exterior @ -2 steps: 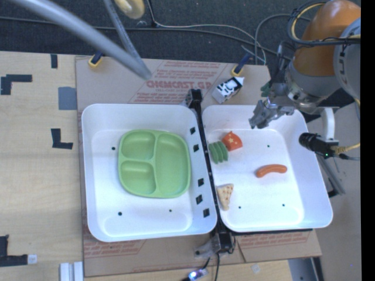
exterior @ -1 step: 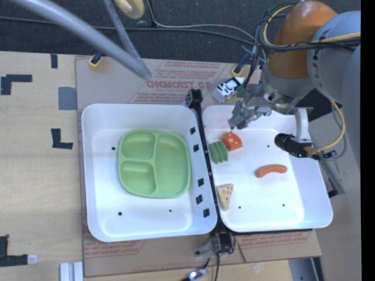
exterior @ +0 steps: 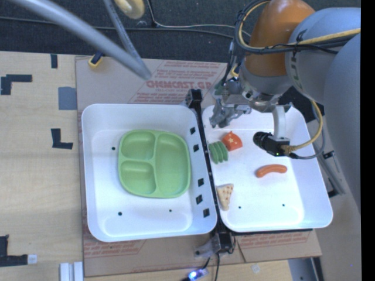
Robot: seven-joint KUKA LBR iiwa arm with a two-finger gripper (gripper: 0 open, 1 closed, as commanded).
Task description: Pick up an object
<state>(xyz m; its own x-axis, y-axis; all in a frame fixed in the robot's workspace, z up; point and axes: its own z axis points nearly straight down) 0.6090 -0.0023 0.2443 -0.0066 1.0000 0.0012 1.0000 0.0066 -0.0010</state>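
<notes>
We see the gripper poised above the right bin, fingers empty as far as we can tell; tomato, sausage and green toy await picking.

— How many bins do we count on the bench?

— We count two white bins: a left bin and a right bin.

— And inside them?

— In the left bin we count one green plate, with three compartments. In the right bin we count four small food items: one green piece, one red piece, one orange sausage and one tan wedge.

— Arms?

— We count one arm, at the upper right of the frame.
</notes>
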